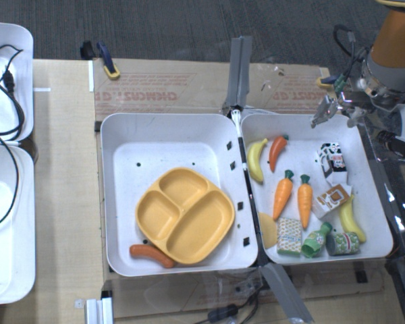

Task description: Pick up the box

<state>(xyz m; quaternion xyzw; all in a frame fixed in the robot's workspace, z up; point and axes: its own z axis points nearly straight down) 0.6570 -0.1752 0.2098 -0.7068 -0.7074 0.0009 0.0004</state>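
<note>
Nearest the camera, the cracker packet [289, 235] and green bottle [316, 240] crowded the right bin's [381, 238] front edge; the box [332, 200] lay just behind, touching a banana [352, 221], so the pincer [339, 106], hovering empty, spread unclear, risked snagging neighbours.

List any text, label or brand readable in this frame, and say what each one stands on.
Red print on the cardboard sheet behind the bins: upside down and blurred, cannot be read reliably.
Orange-and-white box in the right bin: printed front, too small to read.
Black-and-white carton: pattern only, no readable words.
Green-patterned packet and can: labels too blurred to read.
</note>
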